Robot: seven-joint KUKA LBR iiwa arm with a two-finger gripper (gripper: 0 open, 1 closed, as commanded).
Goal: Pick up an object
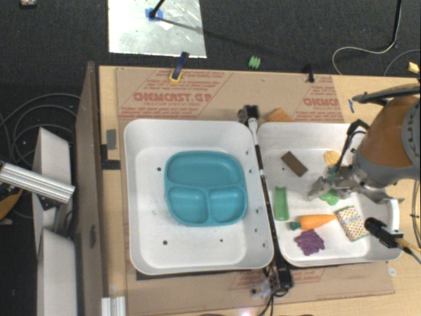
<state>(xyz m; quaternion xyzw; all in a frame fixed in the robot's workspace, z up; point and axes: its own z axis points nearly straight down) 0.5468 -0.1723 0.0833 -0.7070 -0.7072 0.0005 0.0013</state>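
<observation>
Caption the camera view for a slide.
Arm's gripper low in right bin near carrot; blue tray in left bin.

At the right edge of the frame, the rounded grey metal robot arm (395, 163) bears a broad orange band (388, 133). A thin black cable (352, 137) loops beside it toward the small grey-green gripper (331, 188).

blue tray (205, 196) in left bin (141, 176) | jaws (327, 191) over right bin (309, 137)

Smooth plastic-looking teal tray (206, 196), matt white bins (148, 176), perhaps cardboard bench (197, 91)
</observation>
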